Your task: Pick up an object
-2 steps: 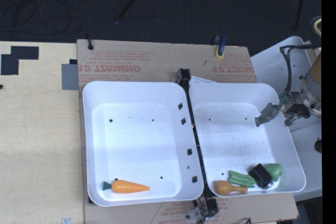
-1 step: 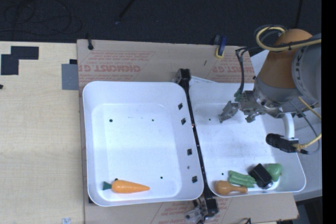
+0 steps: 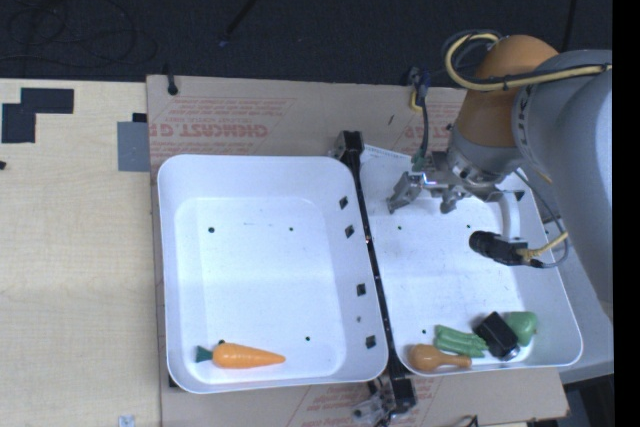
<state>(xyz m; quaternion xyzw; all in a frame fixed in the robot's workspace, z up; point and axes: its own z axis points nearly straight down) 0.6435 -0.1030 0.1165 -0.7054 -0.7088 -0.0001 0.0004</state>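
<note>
An orange carrot (image 3: 248, 356) with a green top lies in the left bin (image 3: 180, 215), near its front left corner. In the right bin (image 3: 440, 285), a cluster sits at the front edge: a tan pear-shaped piece (image 3: 436, 359), a green vegetable (image 3: 459, 341), a black block (image 3: 497, 334) and a light green piece (image 3: 522, 322). My gripper (image 3: 423, 199) hangs over the back of the right bin, just right of the divider. Its two fingers are spread apart with nothing between them. It is far from the cluster and from the carrot.
A black divider strip (image 3: 365, 250) runs between the two bins. The grey arm with its orange band (image 3: 500, 85) covers the right bin's back right corner. A black cable fitting (image 3: 497, 246) hangs beside it. Cardboard (image 3: 250, 120) lies under the bins.
</note>
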